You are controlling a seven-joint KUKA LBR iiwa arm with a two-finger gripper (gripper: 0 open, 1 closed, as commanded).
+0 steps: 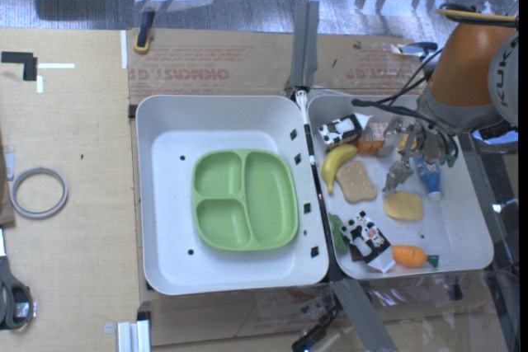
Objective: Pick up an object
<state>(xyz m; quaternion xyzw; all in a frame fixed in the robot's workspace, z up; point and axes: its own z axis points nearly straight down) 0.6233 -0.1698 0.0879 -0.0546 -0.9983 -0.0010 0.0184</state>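
The right bin [472,220] holds several toy foods: a yellow banana [337,163], a bread slice [356,181], a pale yellow piece [403,206], a carrot [409,256], a cow-patterned carton [367,237], a smaller cow-patterned item [341,130], an orange-brown block [373,141] and a blue bottle [431,178]. My gripper [402,169] hangs over the middle of this bin. It is just above the pale yellow piece, right of the bread slice and left of the blue bottle. The wrist hides what lies directly under it.
The left bin [157,202] holds a green divided plate [245,199]. A grey tape ring [37,192] lies on the bench at far left. Cardboard [214,62] lines the back behind both bins. The arm's orange band [466,66] rises over the right bin's far right corner.
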